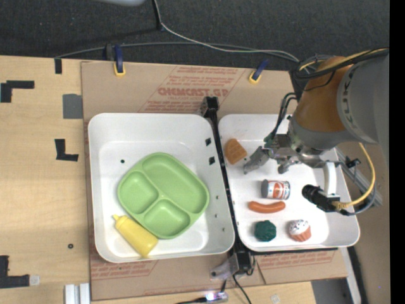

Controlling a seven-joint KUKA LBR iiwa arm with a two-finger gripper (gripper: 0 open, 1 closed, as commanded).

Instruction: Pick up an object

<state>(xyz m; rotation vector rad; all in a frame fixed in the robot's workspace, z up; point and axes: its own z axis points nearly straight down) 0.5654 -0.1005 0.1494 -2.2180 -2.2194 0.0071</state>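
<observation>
Grey tool: your tool (273, 159) hangs over the upper part of the right bin (342, 236), its two fingers spread wide apart with nothing between them; one fingertip (250, 165) points toward the divider between the bins.
Nearest object: you see an orange-brown bread piece (236, 151) just beside that fingertip, up and left of it, apart from it.
Below the tool: a small can (276, 189) with a red label lies on its side, near the fingers but not touching them.
Lower row: a sausage (266, 206) lies under the can; a dark green lump (266, 230) and a red-and-white cupcake-like toy (299, 230) sit side by side nearer the bin's front edge.
Arm: your orange band (319, 103) shows above the wrist, with cables looping on the right.
Left bin: the left bin (104, 132) holds a green divided plate (163, 195), and a yellow bottle (135, 235) lies touching the plate's lower left rim.
Bench: both bins rest on cardboard (183, 87) clamped to your wooden bench (38, 170).
</observation>
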